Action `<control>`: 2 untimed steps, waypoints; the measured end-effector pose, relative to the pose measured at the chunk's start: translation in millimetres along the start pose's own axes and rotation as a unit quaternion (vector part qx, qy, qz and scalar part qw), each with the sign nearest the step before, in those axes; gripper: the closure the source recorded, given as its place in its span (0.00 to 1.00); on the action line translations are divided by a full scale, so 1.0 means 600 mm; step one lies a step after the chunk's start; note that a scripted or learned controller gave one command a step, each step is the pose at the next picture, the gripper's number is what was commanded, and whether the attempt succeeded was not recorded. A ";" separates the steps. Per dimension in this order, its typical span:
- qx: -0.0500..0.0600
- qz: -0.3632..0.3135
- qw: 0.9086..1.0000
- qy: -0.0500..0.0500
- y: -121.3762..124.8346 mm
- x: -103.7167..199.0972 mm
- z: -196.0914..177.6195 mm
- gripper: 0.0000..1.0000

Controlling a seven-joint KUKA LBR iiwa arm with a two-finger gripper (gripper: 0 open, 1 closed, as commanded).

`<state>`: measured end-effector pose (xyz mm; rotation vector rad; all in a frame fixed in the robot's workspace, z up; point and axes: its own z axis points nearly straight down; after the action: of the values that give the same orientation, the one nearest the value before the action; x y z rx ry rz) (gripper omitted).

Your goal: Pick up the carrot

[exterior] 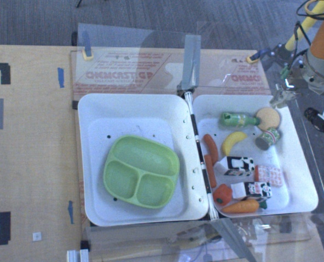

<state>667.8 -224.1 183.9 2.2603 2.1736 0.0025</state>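
Down at the near edge of the right bin (306,192) lies the carrot (241,206), touching a red tomato (222,194). Well apart, the gripper (282,96) hovers over that bin's far right corner; its grip state cannot be told.

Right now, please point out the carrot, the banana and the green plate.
carrot (241,206): camera view, middle of its orange body.
banana (233,142): camera view, middle of its curve.
green plate (141,144): camera view, its far rim.
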 end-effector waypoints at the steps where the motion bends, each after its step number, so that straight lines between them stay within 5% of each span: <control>1: 0.002 -0.075 0.997 0.001 -0.095 0.003 -0.049 1.00; 2: 0.002 -0.093 0.996 0.001 -0.193 -0.007 -0.011 1.00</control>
<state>552.0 -223.7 190.1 2.0517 2.3777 0.0004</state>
